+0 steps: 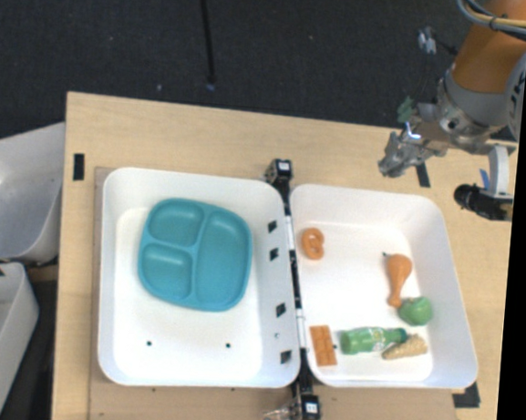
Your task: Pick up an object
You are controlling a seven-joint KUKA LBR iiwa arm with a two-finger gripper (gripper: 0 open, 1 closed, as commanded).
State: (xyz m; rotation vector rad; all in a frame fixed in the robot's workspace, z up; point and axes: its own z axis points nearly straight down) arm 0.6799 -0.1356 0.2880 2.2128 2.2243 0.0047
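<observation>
Toys lie in the right bin; my claw, grip unclear, should probably drop squarely over the green bottle.

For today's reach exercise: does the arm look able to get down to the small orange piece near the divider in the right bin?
Probably yes. The orange piece lies alone, apart from the other items, with nothing over it. The gripper hangs beyond the right bin's far rim.

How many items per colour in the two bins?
Teal: 1, the divided plate
Orange: 3, a small round piece, a drumstick, a flat block
Green: 2, a ball, a bottle
Tan: 1, a small piece
Total: 7
</observation>
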